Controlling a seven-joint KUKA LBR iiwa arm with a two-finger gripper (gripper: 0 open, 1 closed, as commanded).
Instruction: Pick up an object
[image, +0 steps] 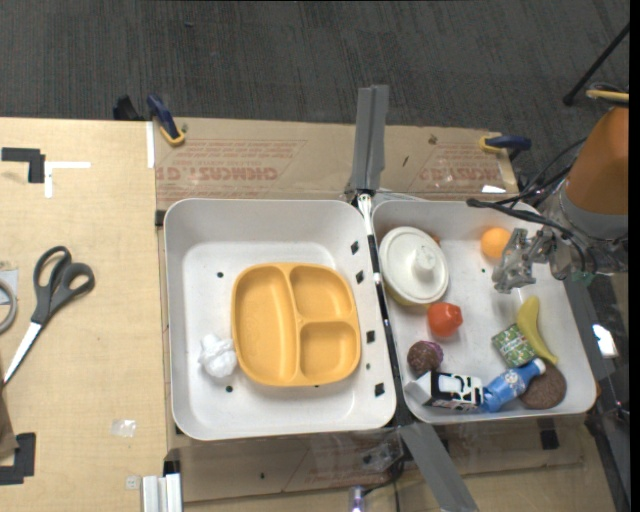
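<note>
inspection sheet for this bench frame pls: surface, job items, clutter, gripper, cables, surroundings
Surface: two white bins side by side, left bin and right bin, on cardboard.
Job's things: right bin holds white lidded bowl, orange, tomato, banana, green packet, blue bottle, two brown round items.
Clutter: yellow divided plate and crumpled white wad in left bin.
Gripper: gripper over right bin beside orange; nothing seen between fingers.
Cables: black cables near arm.
Surroundings: scissors on wooden table, blue clamps at cardboard's far edge.

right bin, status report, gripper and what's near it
Gripper low over right bin, nothing seen between fingers. Orange ball just beside it, banana below. White lid and red tomato further left, not in the way.
</note>
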